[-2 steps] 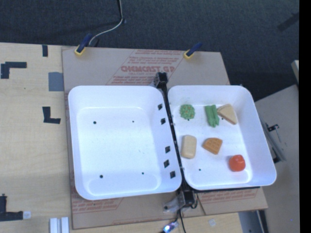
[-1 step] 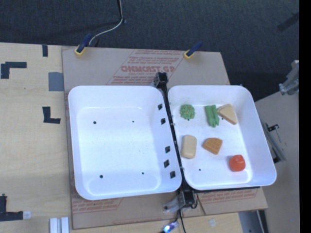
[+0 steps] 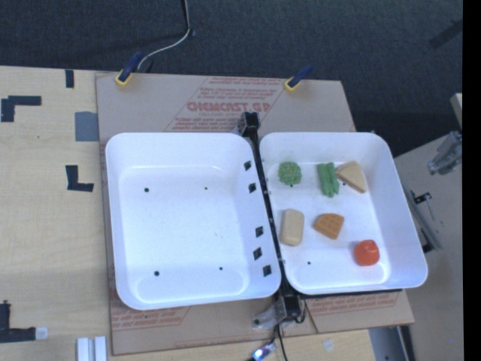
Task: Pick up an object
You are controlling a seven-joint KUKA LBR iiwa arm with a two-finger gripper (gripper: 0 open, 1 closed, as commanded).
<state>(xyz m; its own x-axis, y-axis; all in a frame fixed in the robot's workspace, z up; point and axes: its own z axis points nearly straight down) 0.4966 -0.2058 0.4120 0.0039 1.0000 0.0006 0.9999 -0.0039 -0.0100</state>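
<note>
The right bin holds several small objects. A green bumpy ball lies at its upper left, with a green stick-shaped piece and a tan wedge to its right. Below them lie a beige block, an orange-brown piece and a red round object near the bin's front right corner. A grey metallic part that looks like my gripper shows at the right edge, outside the bin and well away from every object. Nothing is held in it.
The left bin sits beside the right one, joined to it along a black-clipped divider. Both rest on a cardboard sheet fastened by two clamps at the back. A cable runs off behind.
</note>
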